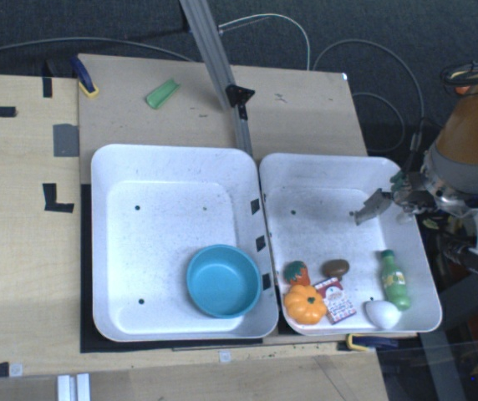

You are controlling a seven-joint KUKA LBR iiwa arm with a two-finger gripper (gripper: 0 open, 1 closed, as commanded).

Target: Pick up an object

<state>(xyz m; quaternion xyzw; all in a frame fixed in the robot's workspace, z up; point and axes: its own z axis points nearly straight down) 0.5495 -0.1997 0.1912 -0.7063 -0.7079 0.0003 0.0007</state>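
The 2 white bins sit side by side on the table (306, 107). The pincer (371, 207) hangs over the right bin's (322, 182) far right part, grasping nothing; whether released or clenched cannot be told. Along that bin's near edge lie an orange pumpkin (305, 305), a brown object (335, 267), a small card (337, 300), a green bottle (393, 279) and a white egg-shaped object (382, 313). The left bin (139, 174) holds a blue bowl (222, 281).
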